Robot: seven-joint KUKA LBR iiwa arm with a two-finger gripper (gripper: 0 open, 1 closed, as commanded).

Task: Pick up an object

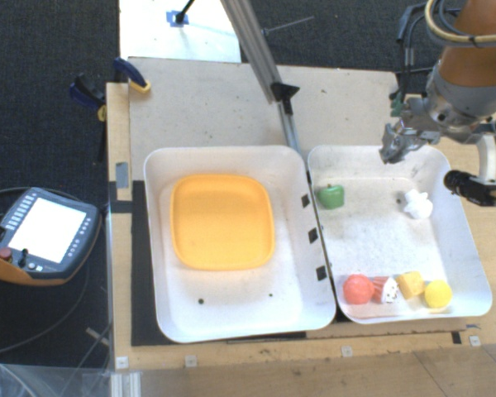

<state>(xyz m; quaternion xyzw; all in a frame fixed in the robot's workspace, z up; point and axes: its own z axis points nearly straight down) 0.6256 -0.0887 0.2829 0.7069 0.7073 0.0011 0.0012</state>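
My gripper point(394, 150) hangs over the far edge of the right bin point(455, 222), near its back wall, with nothing visible between its fingers. A green apple-like piece point(331, 195) lies at the bin's left side, well left of the gripper. A small white object point(416, 204) rests a little below and right of the gripper. Along the bin's front wall sit a red ball point(358, 289), a small red-and-white piece point(388, 290), a yellow block point(410, 284) and a yellow ball point(437, 294).
The left bin point(161, 222) holds a flat orange plate point(223, 221). A metal pole point(256, 48) slants over the bench behind the bins. A teach pendant point(37, 236) lies off the bench to the left. A black fixture point(473, 187) juts in at the right bin's rim.
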